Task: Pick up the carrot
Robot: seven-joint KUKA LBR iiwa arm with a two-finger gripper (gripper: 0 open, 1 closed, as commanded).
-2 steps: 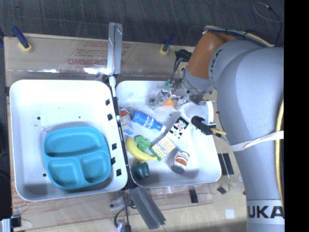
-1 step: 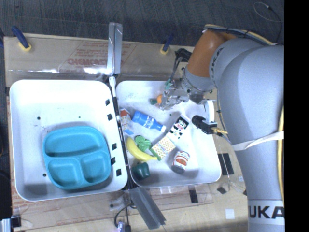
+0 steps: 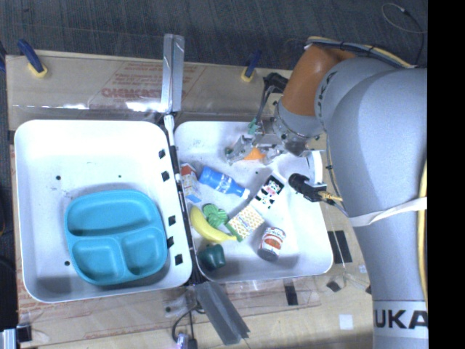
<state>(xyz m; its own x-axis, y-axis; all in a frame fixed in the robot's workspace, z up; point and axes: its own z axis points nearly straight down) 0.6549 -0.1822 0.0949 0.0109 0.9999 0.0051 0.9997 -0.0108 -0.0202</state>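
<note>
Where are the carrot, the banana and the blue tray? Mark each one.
carrot (image 3: pixel 255 153): camera view, on its orange body at the gripper's tip.
banana (image 3: pixel 205 227): camera view, on the middle of its yellow curve.
blue tray (image 3: pixel 115 235): camera view, on the ridge between its compartments.

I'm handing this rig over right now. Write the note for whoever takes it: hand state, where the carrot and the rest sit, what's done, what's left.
Hand: low in the right bin, at its upper middle, right at the carrot. Whether it has a grip on the carrot cannot be told from this view.
Carrot: a small orange piece showing at the hand, in the right bin.
Others in that bin: blue bottle, banana, small can, dark green item near the front wall.
Left bin: holds the blue divided tray.
Done: hand brought to the carrot.
Left: confirm the grasp, lift the carrot.
</note>
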